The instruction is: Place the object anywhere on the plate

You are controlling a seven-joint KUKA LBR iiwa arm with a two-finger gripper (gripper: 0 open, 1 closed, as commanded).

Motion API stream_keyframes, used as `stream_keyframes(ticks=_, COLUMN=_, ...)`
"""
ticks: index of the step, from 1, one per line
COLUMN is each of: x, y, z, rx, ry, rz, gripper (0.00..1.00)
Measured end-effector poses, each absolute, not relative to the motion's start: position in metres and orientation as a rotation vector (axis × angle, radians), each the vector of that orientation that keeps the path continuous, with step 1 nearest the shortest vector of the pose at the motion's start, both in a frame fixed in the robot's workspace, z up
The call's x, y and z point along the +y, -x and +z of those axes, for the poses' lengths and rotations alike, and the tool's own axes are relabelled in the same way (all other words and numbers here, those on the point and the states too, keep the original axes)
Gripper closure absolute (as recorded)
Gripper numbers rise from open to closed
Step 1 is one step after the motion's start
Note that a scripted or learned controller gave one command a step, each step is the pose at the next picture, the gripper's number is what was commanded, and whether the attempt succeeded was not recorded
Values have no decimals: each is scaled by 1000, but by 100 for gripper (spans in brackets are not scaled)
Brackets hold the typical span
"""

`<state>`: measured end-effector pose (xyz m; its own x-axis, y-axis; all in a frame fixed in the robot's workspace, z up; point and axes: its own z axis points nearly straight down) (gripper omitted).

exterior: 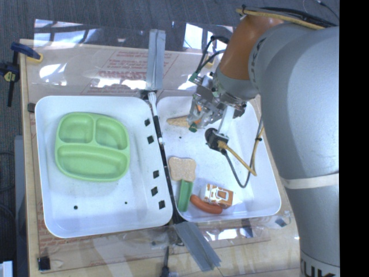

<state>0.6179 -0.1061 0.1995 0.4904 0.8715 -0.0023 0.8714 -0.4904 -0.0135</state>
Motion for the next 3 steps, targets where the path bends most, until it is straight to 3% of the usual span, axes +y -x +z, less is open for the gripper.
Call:
stream_keyframes(ticks=1, x=-13, y=-620, z=229, rx=-1513, ry=2750, rz=6, gripper=100)
stream_keyframes(ticks=2, x=57, y=-605, z=190, rx=-1987, ry=2428, rz=9, gripper=100)
stream_keyframes(ticks=3, x=124, y=-626, z=168, rx=-2122, ry=2303, rz=17, gripper=100)
